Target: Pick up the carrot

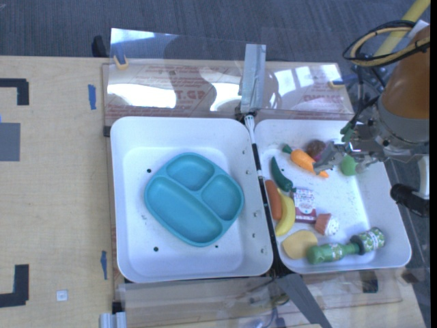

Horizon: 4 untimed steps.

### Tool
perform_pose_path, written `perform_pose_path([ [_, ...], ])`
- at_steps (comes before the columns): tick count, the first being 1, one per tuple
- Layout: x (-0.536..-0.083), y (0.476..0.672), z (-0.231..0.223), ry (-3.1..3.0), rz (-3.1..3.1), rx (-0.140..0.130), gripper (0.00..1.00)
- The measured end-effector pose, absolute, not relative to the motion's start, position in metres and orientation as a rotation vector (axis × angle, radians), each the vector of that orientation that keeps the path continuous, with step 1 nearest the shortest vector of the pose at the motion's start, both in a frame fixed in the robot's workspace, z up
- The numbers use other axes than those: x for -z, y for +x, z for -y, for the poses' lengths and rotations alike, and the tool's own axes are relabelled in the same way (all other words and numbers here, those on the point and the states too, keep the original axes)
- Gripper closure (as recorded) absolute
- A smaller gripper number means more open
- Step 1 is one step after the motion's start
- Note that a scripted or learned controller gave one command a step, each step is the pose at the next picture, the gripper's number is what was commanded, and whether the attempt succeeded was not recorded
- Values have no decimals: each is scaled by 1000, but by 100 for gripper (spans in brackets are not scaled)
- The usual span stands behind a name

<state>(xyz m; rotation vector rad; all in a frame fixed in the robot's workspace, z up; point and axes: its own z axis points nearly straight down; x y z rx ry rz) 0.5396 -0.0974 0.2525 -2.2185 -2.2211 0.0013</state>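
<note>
Seen from above at a slant, a grey arm with an orange band (410,91) reaches in from the right over the right-hand white bin (399,234), its upper part cut off by the picture's edge and partly tangled with black and yellow cables (382,43). Its gripper (332,157) hangs low over the far part of that bin; the metal fingers are blurred and small, and it is not possible to tell how wide they stand or whether they have hold of anything. The carrot (302,159), a short orange toy with a green tip, lies just to the gripper's left, so close that touching or apart cannot be told. A dark brownish item (315,146) sits just beyond the gripper, too blurred to name, and a pale green round thing (348,167) sits just to its right. Nearer the camera than the gripper lie a green pepper (280,174), an orange sausage-like piece (274,199), a banana (287,214), a small red and white packet (304,203), a yellow lump (299,243) and a green bottle (341,248) on its side. Well to the gripper's left, the other white bin (130,183) holds a blue divided plate (194,198). A clear plastic screen (205,80) stands behind both bins, glare hiding what is behind it.
</note>
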Motion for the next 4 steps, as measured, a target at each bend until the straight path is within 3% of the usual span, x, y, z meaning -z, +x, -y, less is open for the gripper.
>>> perform_pose_path([
  [1, -250, 587, 136, -1988, 2438, 2, 0],
  [2, -92, 605, 138, -2055, 2381, 3, 0],
  [3, -86, 643, 107, -2163, 2283, 4, 0],
  [4, -95, 640, 107, -2156, 2274, -8, 100],
])
